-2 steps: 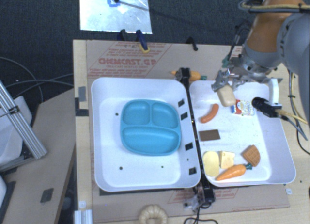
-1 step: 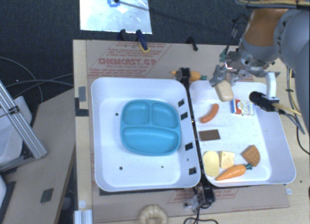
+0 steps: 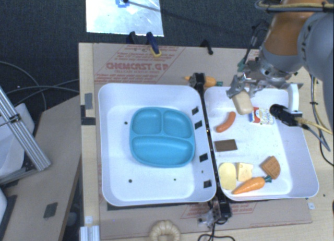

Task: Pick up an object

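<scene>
The end effector (image 3: 241, 89) hangs over the top left corner of the right bin (image 3: 300, 154), and a small tan bread roll (image 3: 242, 103) sits right under it. The roll looks like it is between the two fingers, so I think it is being held (though the roll is close to the bin floor, so I can't be sure it is lifted).

The roll looks like toy food. I'd guess it is light and smooth, maybe a bit slippery, and not easy to break. It is long and round at the ends, so the best place to grab it is across the middle, on its narrow sides. A grab near one end could make it pop out.

Other toy food lies in the same bin: a sausage (image 3: 226, 122) just beside the roll, a brown square (image 3: 225, 145), a carrot (image 3: 249, 185), a waffle (image 3: 271, 166), and a little carton (image 3: 259, 115). The left bin (image 3: 117, 182) has a blue plate (image 3: 160, 136) with three parts.

The sausage is near, so the fingers should stay off it.
</scene>
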You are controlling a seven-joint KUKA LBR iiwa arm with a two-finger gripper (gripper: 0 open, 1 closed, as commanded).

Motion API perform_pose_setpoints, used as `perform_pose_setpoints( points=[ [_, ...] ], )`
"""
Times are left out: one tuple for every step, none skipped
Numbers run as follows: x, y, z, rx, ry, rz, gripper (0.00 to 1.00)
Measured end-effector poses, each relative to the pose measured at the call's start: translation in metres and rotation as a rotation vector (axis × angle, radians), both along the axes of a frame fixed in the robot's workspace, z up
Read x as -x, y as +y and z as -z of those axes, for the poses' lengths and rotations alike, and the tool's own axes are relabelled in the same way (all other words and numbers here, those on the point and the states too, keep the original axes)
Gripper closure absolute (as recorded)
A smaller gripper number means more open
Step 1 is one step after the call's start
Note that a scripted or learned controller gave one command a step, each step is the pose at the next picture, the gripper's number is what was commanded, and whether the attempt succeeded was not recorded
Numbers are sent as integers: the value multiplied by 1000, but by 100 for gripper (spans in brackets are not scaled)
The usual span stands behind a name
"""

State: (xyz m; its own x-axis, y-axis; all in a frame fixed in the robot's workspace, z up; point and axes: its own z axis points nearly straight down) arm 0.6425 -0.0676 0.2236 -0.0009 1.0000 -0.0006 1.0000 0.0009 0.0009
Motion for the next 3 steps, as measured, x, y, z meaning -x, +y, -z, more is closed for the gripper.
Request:
perform_pose_setpoints(
  points=[
    [0, -6, -9, 0, -2, 0, 100],
    [-8, -1, 7, 1, -1, -4, 100],
    [-4, -9, 9, 1, -1, 1, 100]
  ],
)
